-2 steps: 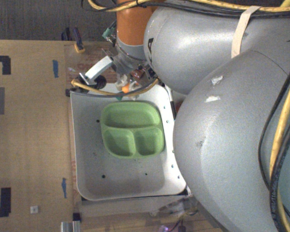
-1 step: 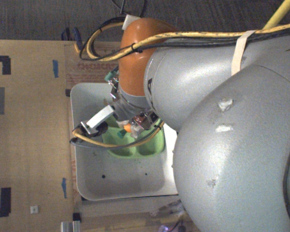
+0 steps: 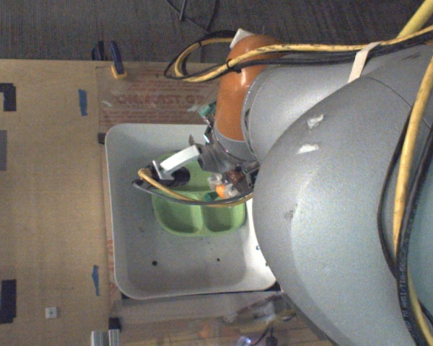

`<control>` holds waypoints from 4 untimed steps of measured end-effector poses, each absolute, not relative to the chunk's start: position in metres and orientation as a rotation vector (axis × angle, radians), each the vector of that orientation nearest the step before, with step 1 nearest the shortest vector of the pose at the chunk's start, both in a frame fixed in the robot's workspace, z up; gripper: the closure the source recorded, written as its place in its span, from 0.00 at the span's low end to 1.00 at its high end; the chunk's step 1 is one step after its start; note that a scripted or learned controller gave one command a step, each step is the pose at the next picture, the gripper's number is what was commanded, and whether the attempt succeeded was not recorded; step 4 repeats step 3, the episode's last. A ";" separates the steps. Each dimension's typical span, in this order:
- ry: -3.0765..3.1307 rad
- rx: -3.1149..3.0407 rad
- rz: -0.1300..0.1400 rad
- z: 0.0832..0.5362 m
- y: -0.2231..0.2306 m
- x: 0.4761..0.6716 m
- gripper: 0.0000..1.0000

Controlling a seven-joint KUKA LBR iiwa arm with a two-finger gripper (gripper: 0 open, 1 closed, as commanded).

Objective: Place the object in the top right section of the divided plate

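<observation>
1. Near zone: the white bin [image 3: 130, 265] sits on the plywood bench [image 3: 43, 193]. Its near floor is bare apart from one small dark speck [image 3: 154, 263].
2. Mid zone: the green divided plate [image 3: 180, 218] lies in the bin, right of centre. Its two near compartments look unoccupied.
3. The gripper [image 3: 227, 182] hangs low over the far part of the plate, where the grey arm [image 3: 332, 193] reaches in from the right. Whether the claw is apart, together or clamped cannot be told.
4. Task object: a small orange item [image 3: 220, 191] shows at the gripper tip, above or in the plate's far right part (held or resting: cannot tell).
5. Progress, as a judgement: the carry looks close to complete. Release, or confirmation of release, in the correct section is outstanding, followed by withdrawal.
6. Far zone: the bench carries blue tape marks [image 3: 83, 101] and black corner marks [image 3: 3, 96]. A blue clamp [image 3: 115, 56] grips its far edge.
7. Beyond the bench: dark carpeted floor [image 3: 72, 13].
</observation>
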State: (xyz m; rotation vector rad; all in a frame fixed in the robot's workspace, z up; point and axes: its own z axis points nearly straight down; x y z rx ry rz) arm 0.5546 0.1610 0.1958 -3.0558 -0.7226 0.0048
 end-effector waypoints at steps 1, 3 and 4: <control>-0.313 -3.125 -0.002 0.181 0.224 0.586 1.00; -0.343 -3.121 0.011 0.162 0.166 0.478 1.00; -0.343 -3.121 0.011 0.162 0.166 0.478 1.00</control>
